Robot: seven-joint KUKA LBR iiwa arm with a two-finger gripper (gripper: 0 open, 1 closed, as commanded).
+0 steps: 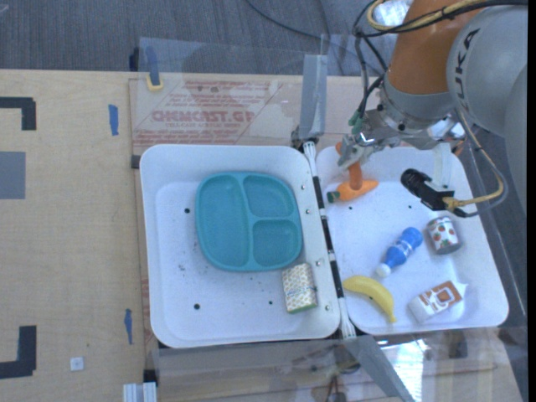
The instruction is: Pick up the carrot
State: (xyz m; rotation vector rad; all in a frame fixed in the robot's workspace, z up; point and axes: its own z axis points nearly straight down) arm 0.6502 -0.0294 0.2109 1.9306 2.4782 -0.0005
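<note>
Gripper (pixel 358 143) hangs over the upper left corner of the right bin (pixel 473 275), close to the wall that divides the two bins. Wrist hardware and cables crowd it from this slanted angle, so I cannot tell whether it is open or closed, and nothing can be made out in its hold.

The carrot (pixel 360 188) lies just below the gripper in the frame, on the floor of the same bin and near that dividing wall. Its long axis runs roughly left to right with a slight tilt, the green top toward the lower left and the orange body toward the right. Whether the gripper touches it cannot be told. An orange streak rises from the carrot toward the gripper, and it is unclear what that belongs to. My judgement is that the coming move turns on this short gap: the gripper would need to come down a little toward the lower edge of the frame and close across the carrot's narrow width, not along its length.

The arm enters from the upper right of the frame, orange band above the wrist, bent steeply downward into the bin.

Further out in the right bin are a blue bottle (pixel 399 249), a banana (pixel 371 296), a small can (pixel 443 234) and a small carton (pixel 437 300), all well apart from the carrot. The left bin (pixel 167 224) holds a teal divided plate (pixel 249 222) and a patterned sponge (pixel 299 288).
</note>
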